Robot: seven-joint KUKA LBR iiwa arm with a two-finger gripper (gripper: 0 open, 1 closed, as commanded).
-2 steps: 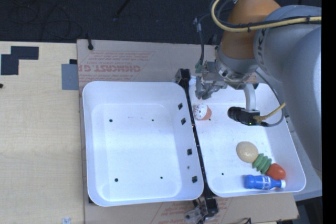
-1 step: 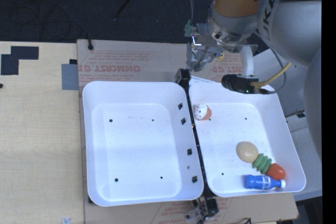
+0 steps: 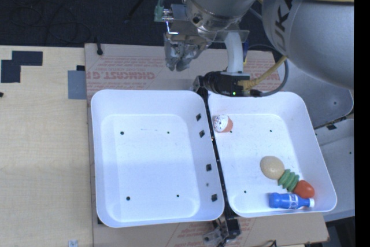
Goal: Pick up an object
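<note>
My gripper [image 3: 180,59] hangs high above the back edge of the bench, over the cardboard behind the two bins, with nothing between its fingers. The right bin [image 3: 312,142] holds a small white and orange ball [image 3: 222,122] near its back left corner. At its front right lie a beige egg-shaped piece [image 3: 272,166], a green ridged piece with a red-orange tip [image 3: 295,183], and a blue bottle with a white cap [image 3: 289,201]. The left bin [image 3: 104,142] lies to the left of the divider.
Cardboard [image 3: 127,69] lies under and behind the bins. The wooden bench top [image 3: 40,142] stretches to the left, with dark markers on it. The arm's big grey body fills the upper right.
</note>
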